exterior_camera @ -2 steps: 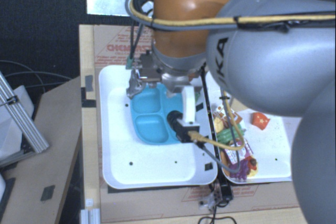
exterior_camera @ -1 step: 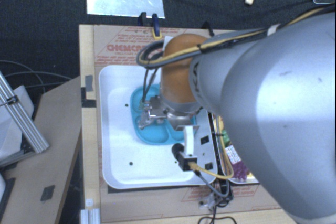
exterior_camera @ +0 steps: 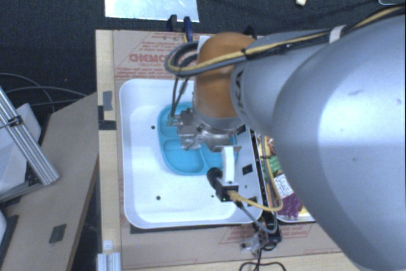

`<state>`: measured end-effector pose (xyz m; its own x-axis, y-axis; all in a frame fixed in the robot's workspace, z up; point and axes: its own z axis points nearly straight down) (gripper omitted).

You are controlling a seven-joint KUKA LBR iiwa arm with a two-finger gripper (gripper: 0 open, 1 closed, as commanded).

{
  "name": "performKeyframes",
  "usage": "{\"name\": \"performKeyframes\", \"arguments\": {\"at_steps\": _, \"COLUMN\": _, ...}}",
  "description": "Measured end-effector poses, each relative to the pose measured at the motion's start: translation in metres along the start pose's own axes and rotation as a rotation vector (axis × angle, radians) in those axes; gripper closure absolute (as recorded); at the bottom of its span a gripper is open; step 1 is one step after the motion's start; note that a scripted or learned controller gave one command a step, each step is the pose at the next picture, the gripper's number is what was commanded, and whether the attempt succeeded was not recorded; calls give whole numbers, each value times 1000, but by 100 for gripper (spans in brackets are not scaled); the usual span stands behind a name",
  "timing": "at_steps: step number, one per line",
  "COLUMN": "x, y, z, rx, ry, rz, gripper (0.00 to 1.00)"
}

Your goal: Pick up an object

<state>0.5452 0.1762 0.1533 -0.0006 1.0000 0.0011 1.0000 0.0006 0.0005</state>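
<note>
Arm (exterior_camera: 317, 111) reaches in from the right, wrist with its orange band (exterior_camera: 219, 82) sits low over the left bin (exterior_camera: 143, 200), so the tool (exterior_camera: 202, 144) hangs right above the blue tray-like object (exterior_camera: 181, 158) lying flat on the bin floor near its middle. Looks like a straight-down pick approach: the wrist is over the object's upper right part, probably aiming at a rim or divider since the flat body gives little to pinch. Tool state: cannot tell, the wrist housing blocks that end. Cannot tell either if the tool touches the object or is just above it. The blue object is partly hidden under the wrist. Right bin (exterior_camera: 288, 197) is mostly covered by the arm, some printed packets (exterior_camera: 282, 190) peek out. Cable bundle (exterior_camera: 181, 66) loops off the wrist, with a black connector (exterior_camera: 216, 181) dangling over the left bin. Worktop (exterior_camera: 149, 54) is cardboard-lined around the bins.
</note>
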Motion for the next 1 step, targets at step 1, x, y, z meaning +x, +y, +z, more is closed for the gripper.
{"name": "performKeyframes", "arguments": {"at_steps": 1, "x": 2, "y": 86, "z": 10, "rx": -7, "ry": 0, "rz": -3, "gripper": 100}}
